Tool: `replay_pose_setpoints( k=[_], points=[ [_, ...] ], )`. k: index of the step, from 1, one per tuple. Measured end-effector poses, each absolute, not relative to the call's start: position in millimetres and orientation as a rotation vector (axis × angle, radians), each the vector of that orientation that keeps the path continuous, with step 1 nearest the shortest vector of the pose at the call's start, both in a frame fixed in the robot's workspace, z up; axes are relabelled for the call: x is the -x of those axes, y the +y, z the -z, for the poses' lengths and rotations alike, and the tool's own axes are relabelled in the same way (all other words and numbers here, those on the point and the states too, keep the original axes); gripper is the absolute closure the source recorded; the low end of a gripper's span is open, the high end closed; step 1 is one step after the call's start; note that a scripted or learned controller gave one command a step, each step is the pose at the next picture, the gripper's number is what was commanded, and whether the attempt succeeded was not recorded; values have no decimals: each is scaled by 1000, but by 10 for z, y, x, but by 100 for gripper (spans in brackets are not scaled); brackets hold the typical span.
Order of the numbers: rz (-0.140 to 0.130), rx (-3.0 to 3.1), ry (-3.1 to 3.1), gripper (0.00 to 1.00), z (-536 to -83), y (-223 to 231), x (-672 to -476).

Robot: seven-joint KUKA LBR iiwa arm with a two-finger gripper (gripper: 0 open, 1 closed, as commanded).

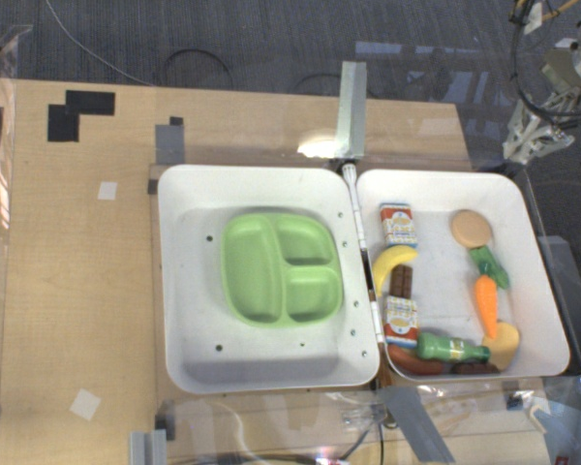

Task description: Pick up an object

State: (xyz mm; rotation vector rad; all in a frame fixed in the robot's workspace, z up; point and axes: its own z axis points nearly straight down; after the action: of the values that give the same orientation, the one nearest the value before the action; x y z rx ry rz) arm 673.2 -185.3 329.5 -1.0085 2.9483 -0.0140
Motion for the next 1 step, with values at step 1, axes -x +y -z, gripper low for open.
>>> replay_pose_setpoints(
  k=[1],
  points=[
    [7,1439,2783,100,-2872,-2053,-6363]
  ],
)
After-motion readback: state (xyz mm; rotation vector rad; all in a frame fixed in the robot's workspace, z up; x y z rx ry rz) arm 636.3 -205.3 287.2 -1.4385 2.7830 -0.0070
